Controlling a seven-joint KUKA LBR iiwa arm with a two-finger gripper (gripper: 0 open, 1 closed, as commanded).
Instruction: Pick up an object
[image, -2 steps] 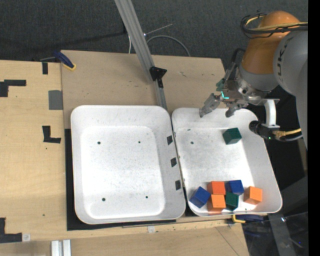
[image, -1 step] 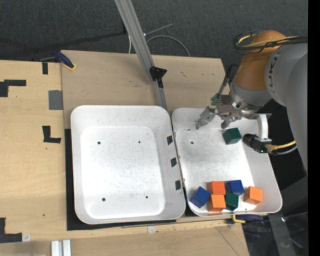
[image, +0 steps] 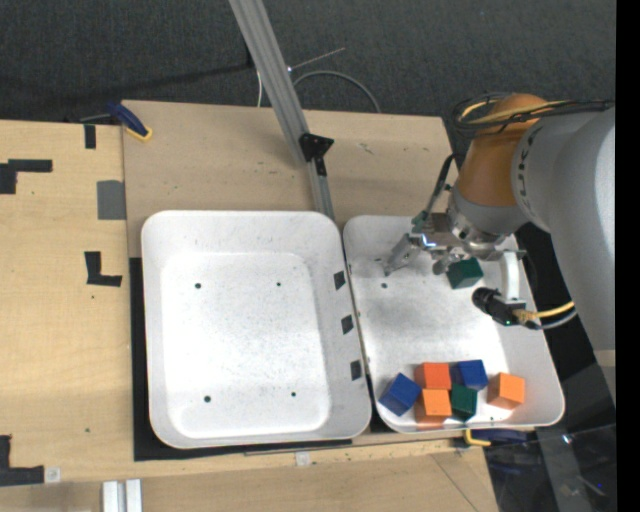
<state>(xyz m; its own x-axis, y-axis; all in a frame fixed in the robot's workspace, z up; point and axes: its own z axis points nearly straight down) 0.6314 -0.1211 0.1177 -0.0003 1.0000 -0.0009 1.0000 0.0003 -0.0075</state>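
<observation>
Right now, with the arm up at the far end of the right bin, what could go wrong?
1. The tool hangs far from the block cluster, so closing here would likely catch none of it.
2. The blocks sit packed against the right bin's near wall, leaving little room for a clean grasp.
3. A green block sits under the wrist; moving could knock it.

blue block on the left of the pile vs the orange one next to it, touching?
Cannot tell. In the camera view the blue block sits tight against the orange block, with no gap visible, but the slant could hide a sliver.
</observation>
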